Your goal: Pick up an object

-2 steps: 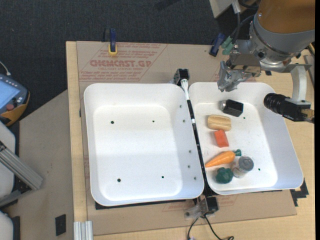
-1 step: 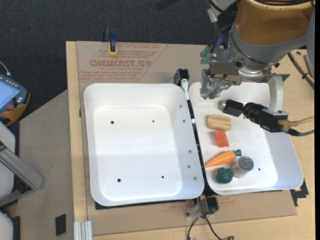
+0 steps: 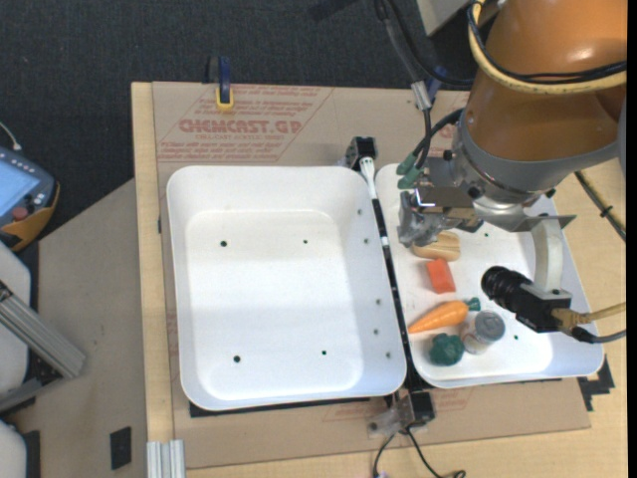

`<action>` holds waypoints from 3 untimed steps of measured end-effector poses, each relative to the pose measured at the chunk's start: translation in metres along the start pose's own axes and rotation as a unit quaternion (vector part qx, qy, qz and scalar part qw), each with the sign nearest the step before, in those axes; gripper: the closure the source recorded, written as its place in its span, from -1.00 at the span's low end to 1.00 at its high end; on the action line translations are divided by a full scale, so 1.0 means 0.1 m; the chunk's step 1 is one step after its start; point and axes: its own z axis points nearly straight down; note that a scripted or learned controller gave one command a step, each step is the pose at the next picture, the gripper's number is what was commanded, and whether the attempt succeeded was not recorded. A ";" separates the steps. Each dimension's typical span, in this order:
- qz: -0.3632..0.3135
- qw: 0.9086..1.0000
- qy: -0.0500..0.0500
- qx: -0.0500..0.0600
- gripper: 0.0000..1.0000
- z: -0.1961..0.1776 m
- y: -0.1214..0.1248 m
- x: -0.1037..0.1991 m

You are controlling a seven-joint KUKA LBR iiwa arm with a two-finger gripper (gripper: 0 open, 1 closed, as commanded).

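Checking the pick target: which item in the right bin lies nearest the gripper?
The tan bread-like piece, right beside the gripper; the orange block and carrot lie farther away.

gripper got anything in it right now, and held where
Cannot be told. The gripper is low in the right bin, right at a tan bread-like piece, but the view does not show the piece gripped.
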 end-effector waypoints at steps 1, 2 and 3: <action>0.000 1.000 0.000 -0.004 1.00 -0.12 0.03 0.00; 0.001 1.000 0.000 -0.003 -1.00 -0.11 0.03 0.00; 0.001 1.000 0.000 -0.005 1.00 -0.22 0.03 0.00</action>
